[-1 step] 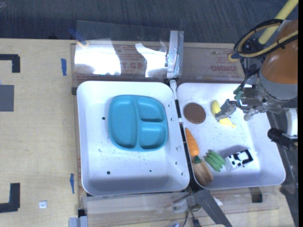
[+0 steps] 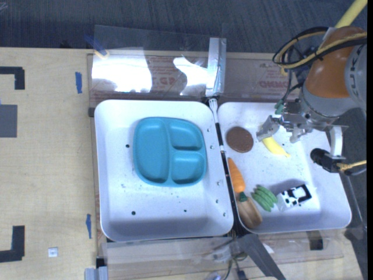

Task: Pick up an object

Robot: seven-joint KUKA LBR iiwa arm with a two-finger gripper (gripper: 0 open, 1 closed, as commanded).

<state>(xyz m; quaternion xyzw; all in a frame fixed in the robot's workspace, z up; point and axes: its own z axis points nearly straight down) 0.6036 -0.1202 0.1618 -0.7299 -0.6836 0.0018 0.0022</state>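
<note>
In the right bin [image 2: 332, 214], a small yellow banana-like piece [image 2: 275, 146] lies near the far side. My gripper [image 2: 283, 129] hangs just above it and slightly behind, open, with its fingers spread to either side. One fingertip [image 2: 268, 126] is close to the yellow piece's upper end, and nothing is between the fingers. A brown round disc [image 2: 239, 139] lies to the left of the gripper. An orange carrot [image 2: 236, 177], a green ridged vegetable [image 2: 265, 197] and a black-and-white toy [image 2: 294, 196] lie nearer the front.
The left bin [image 2: 111, 214] holds a blue divided plate [image 2: 170, 150]. A brown wooden piece [image 2: 249, 212] rests at the right bin's front left corner. A clear plastic panel [image 2: 151, 69] stands behind the bins. Cables [image 2: 297, 45] loop above the wrist.
</note>
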